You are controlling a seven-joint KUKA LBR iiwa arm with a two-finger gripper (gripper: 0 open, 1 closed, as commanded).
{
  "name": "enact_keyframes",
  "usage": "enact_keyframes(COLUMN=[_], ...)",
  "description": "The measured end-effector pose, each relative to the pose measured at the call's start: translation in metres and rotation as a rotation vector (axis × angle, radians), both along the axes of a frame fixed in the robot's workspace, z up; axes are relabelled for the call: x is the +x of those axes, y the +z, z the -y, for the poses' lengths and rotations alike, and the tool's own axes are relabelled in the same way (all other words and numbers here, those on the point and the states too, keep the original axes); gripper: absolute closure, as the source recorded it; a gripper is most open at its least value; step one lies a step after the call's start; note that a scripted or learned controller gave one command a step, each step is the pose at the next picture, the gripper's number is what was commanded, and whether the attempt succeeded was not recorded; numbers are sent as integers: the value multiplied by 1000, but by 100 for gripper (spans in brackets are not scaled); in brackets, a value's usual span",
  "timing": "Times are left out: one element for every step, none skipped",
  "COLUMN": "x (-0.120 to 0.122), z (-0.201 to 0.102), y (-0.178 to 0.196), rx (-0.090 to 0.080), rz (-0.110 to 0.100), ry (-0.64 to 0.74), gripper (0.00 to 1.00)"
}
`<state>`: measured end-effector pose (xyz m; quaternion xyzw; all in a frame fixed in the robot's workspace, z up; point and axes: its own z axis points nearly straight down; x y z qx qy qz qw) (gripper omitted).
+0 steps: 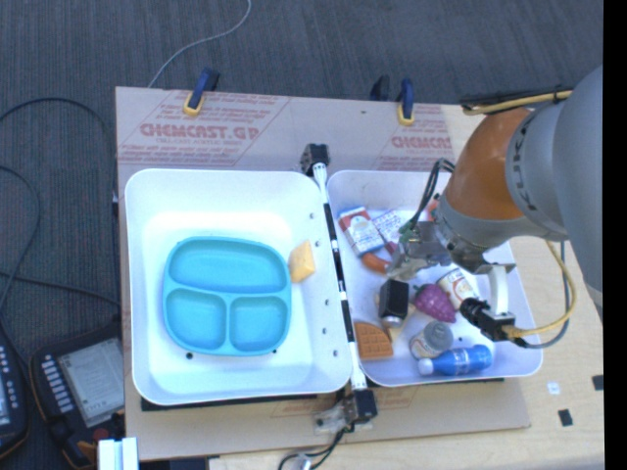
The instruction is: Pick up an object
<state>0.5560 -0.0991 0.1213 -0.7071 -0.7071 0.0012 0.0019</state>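
We look down on two white bins set side by side on a brown board. The left bin (147,262) holds a blue divided tray (227,297) with three compartments, and a small yellow block (303,260) lies just beside the tray's upper right corner, close to the wall between the bins. The right bin (524,355) is crowded: a red and white packet (361,229) near its upper left, a black can (393,300) in the middle, a magenta object (436,303) just right of the can, a brown waffle-like piece (372,340) at the lower left, a grey round lid or cap (432,340) and a blue bottle (458,361) lying on its side along the lower wall. The arm reaches in from the right, its orange band (490,169) above the right bin, and the gripper (416,253) sits low over the middle of the clutter, just above the black can and beside the packet. From this angle we cannot tell whether it is clenched or released, nor whether it touches anything.
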Motion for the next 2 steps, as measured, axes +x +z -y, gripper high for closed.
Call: enact_keyframes(x=[0,1], z=[0,-1], y=[0,9], rx=[0,1], rz=[0,-1], ry=[0,1], gripper=[0,100])
